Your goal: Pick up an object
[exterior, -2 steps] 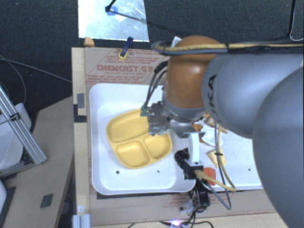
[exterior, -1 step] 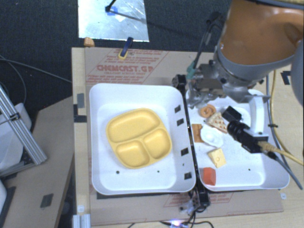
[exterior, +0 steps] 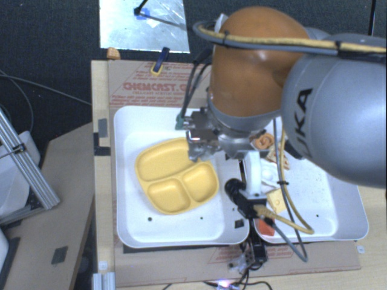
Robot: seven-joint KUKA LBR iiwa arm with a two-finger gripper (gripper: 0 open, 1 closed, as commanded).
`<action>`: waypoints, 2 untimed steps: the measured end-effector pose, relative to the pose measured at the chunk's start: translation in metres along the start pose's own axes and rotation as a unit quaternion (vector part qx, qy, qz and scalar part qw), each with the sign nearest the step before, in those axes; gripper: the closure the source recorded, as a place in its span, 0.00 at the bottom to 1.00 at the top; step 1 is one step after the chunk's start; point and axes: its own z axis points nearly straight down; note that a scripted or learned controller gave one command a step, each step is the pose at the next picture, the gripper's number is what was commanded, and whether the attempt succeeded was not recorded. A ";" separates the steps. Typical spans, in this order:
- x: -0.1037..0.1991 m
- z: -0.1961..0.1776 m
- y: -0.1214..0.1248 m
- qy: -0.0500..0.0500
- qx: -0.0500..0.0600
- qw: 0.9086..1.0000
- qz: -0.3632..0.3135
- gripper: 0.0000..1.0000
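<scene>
I see the yellow divided plate point(exterior: 175, 177) lying flat in the left bin point(exterior: 130, 228), about mid-bin, three compartments facing up. The gripper point(exterior: 199, 145) sits low over the plate's far right rim; whether it touches, or how it is set, I cannot tell, since the wrist blocks it. Arm point(exterior: 314, 89) covers much of the right bin point(exterior: 338, 222), where small items point(exterior: 266, 142) lie along the left side.
</scene>
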 end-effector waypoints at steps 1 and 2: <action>-0.023 0.181 -0.003 -0.003 0.005 1.000 0.006 1.00; -0.031 0.204 0.152 -0.001 -0.007 1.000 0.005 1.00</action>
